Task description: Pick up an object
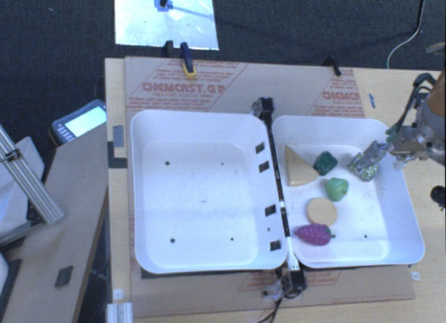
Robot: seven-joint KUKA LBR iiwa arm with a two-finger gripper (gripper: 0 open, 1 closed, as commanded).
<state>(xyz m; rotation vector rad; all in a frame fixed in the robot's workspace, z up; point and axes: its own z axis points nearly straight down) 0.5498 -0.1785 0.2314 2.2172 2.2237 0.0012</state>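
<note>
In the right bin [397, 245] lie a yellow wedge [300, 167], a dark green piece [325, 163], a light green piece [336, 188], a tan disc [322, 211] and a purple bunch of grapes [313, 234]. My gripper [365, 165] reaches in from the right and hangs low over the bin's upper right part, a short way right of the dark green piece. A small mottled grey-green patch shows at its tip; I cannot tell whether that is an object or part of the gripper.
The left bin [139, 175] stands beside the right one, with a black divider strip [275, 189] between them. Cardboard lies under both bins. A clamp [187, 60] sits at the back edge, and cables run at the far right.
</note>
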